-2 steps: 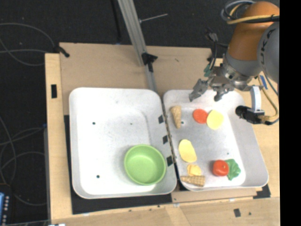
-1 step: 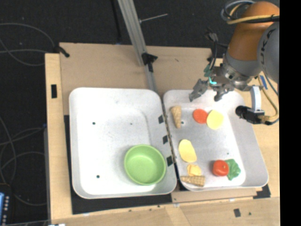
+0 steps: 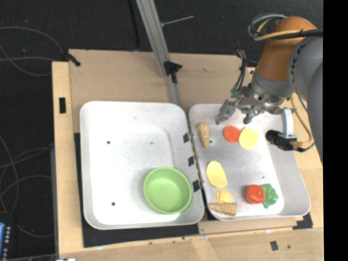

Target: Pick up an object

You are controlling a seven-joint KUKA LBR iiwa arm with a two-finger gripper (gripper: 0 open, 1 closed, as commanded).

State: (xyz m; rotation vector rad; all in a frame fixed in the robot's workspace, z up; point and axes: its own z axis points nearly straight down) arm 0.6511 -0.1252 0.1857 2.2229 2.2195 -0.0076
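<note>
Object to pick, likeliest candidate: small round orange-red plastic piece (image 3: 231,134), lying flat in the right-hand shallow white bin (image 3: 283,162), touching a pale yellow round disc (image 3: 249,138) at its right.
Two-finger gripper (image 3: 237,113): hanging just above the bin's far end, its dark fingers (image 3: 224,115) standing spread with nothing between them, apparently because no grasp is made yet; the orange-red piece is sitting just below the tips.
Other right-bin contents, lying loose and apart: tan cone-shaped piece (image 3: 204,134) near the left wall; yellow oval slice (image 3: 217,173); waffle-patterned wedge (image 3: 224,206); red tomato with green leaf (image 3: 259,194).
Left-hand white bin (image 3: 119,129): holding a green plastic bowl (image 3: 167,190), upright, near its front right corner.
</note>
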